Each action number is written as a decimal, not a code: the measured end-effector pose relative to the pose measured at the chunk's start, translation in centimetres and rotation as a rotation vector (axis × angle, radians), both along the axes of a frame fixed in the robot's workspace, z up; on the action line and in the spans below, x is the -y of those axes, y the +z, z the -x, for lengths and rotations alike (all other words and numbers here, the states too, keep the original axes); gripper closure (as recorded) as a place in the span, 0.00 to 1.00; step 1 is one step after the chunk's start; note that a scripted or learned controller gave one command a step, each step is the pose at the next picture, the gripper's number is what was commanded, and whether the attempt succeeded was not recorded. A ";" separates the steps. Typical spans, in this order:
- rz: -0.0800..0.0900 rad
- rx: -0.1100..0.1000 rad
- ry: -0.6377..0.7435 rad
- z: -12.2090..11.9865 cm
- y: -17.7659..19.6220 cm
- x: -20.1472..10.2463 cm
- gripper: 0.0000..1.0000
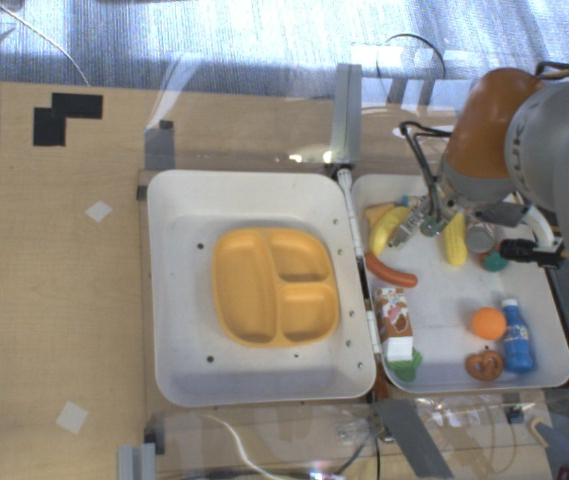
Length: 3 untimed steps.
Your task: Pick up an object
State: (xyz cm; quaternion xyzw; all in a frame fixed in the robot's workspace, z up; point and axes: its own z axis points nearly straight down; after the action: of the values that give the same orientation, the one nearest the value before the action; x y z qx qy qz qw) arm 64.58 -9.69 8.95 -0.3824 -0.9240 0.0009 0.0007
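Two bananas (388,230) lie in the right bin (444,373); end effector (429,218) sits between them, its state unclear; one teal object (494,261) is half hidden.

You see the arm (554,128) entering from the upper right of the frame, grey and bulky, with the orange band (489,118) turned toward the centre. The wrist leans down and to the left. The gripper (426,218) sits right of centre in the upper half of the frame, small and partly hidden under the wrist.
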 end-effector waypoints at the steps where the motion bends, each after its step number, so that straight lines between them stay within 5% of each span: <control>1: 0.001 0.018 0.090 3.5 0.1 -0.6 0.00; 2: 0.002 0.022 0.158 5.7 0.2 -0.6 0.00; 3: -0.010 -0.037 0.149 -0.9 0.0 -0.5 0.00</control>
State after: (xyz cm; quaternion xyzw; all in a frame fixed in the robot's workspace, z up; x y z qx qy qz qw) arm 65.48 -9.20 8.97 -0.3127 -0.9496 0.0033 0.0194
